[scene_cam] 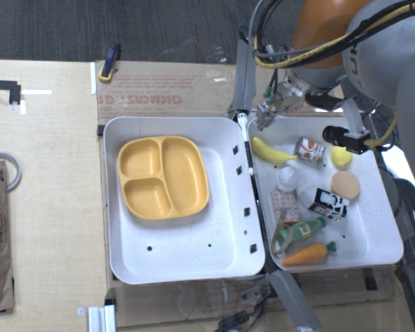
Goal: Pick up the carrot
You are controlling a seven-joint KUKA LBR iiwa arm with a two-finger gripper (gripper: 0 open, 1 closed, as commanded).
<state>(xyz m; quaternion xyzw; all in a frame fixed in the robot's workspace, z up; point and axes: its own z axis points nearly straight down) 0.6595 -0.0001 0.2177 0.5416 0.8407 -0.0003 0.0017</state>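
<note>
The orange carrot (306, 254) with its green top lies along the front wall of the right bin (384, 244), pointing left. The gripper (265, 118) hangs over the bin's back left corner, well behind the carrot and above the end of a yellow banana (273, 151). Nothing shows in its grasp. The grey arm with its orange band reaches in from the upper right and hides the bin's back right part.
Just behind the carrot lies a green bottle (299, 232), with a pink packet (285, 203) and a black-and-white carton (330, 204) further back. A can (310, 149), a lemon (341, 156) and a tan round item (345, 184) sit behind those. The left bin (180, 254) holds a yellow divided plate (164, 177).
</note>
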